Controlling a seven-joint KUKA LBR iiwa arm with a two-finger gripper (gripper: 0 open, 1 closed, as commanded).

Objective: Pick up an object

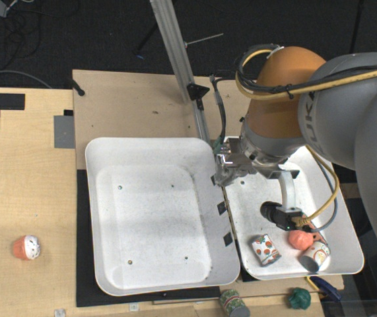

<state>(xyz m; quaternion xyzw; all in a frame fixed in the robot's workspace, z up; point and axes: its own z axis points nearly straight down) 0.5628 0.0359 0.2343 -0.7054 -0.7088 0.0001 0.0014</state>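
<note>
The gripper [236, 166] hangs over the far left corner of the right bin [251, 207]; how open it is I cannot tell. Better to centre it above 1 object, the patterned box [265, 249], which lies apart at the near side.

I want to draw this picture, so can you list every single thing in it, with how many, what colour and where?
left bin: one, white, middle of the bench
right bin: one, white, beside the left bin
spotted box: one, white with red spots, front of the right bin
orange blob: one, orange-pink, right bin, next to the spotted box
can: one, pale with a dark end, front corner of the right bin
ball: one, orange and white, on the bench left of the bins
tin: one, dark, on the bench in front of the bins
green blob: one, green, in front of the right bin
metal rail: one, silver, slanting behind the bins
arm: one, grey with an orange band, over the right bin
</note>
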